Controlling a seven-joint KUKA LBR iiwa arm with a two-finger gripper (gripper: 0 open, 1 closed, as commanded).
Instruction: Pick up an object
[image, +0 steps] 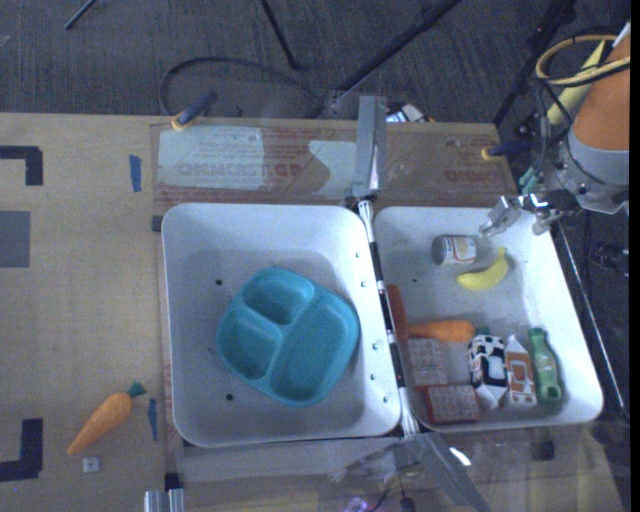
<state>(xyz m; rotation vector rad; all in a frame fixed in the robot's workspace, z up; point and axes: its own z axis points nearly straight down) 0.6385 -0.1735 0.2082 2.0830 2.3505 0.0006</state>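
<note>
The right bin (575, 300) holds a small can (455, 249) on its side, a yellow banana (484, 274), an orange carrot (440, 330), a black-and-white cow-patterned item (487, 362), a small carton (518, 372), a green bottle (545, 365) and two red-checked packets (432, 362). My gripper (520, 215) hangs over the bin's far right corner, above and to the right of the can and banana. Its fingers are spread open with nothing between them.
The left bin (200, 250) carries a teal divided plate (288, 335). A toy carrot (100, 420) lies on the bench left of the bins. A metal divider (367, 160) runs between the bins at the back. Cables hang at the upper right.
</note>
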